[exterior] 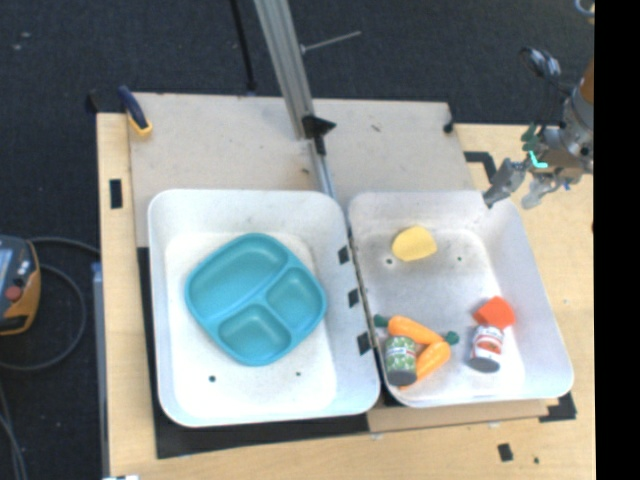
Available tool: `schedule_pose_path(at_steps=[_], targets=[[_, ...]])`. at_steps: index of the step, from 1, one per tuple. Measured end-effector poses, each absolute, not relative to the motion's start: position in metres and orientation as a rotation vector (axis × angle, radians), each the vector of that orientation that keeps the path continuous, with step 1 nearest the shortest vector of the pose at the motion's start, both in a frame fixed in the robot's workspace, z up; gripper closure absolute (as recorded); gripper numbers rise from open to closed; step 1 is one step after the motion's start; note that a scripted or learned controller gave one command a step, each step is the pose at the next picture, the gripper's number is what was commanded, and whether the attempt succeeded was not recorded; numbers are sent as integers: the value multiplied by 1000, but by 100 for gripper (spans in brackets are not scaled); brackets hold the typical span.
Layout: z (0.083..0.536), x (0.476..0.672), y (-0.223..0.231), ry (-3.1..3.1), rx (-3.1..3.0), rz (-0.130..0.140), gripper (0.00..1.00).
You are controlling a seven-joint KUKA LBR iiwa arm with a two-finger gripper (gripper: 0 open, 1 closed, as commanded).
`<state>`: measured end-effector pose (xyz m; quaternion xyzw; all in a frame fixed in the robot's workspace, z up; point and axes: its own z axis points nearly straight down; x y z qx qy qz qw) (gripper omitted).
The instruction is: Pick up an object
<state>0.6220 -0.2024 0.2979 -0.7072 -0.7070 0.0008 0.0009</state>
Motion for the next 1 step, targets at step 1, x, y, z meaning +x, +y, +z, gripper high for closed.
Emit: schedule_pose_path(at_steps=[1], targets=[[300, 623, -202, -2225, -2222, 0, 0]])
